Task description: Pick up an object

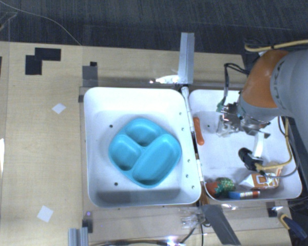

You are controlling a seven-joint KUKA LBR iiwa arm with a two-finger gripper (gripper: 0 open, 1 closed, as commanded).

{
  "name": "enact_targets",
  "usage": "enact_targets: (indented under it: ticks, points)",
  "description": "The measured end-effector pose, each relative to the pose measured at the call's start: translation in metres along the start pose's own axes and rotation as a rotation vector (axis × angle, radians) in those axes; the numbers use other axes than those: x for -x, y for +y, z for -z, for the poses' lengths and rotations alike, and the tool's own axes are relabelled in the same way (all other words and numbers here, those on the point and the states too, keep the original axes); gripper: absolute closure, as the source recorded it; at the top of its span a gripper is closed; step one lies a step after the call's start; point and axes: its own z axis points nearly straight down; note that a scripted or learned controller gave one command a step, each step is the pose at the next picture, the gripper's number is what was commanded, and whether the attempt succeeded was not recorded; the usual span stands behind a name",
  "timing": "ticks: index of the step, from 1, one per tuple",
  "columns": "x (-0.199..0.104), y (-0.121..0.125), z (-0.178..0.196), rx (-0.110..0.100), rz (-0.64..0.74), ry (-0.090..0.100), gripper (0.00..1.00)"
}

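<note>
No text, label, brand name, number or sign can be read anywhere. The small orange and white package (265,179) in the right bin (210,106) carries printing, but it is too small and blurred to make out.

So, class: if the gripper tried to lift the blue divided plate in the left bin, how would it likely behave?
The blue divided plate looks like rigid moulded plastic, so probably stiff and light. Its smooth, rounded rim may slip from two fingers. Lying flat in the left bin, it seems unlikely to roll or tip.
</note>
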Motion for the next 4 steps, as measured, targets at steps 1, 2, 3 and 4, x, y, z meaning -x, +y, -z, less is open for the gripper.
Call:
enact_targets:
  ticks: [1,2,3,4]
  points:
    - [-0.003,0.082,-0.027,-0.010,-0.353,-0.003,1.00]
    - [-0.001,0.081,-0.028,-0.017,-0.354,-0.006,0.00]
    - [0.013,0.060,-0.027,-0.008,-0.667,-0.004,0.00]
    - [0.023,0.025,-0.025,-0.006,-1.091,-0.004,0.00]
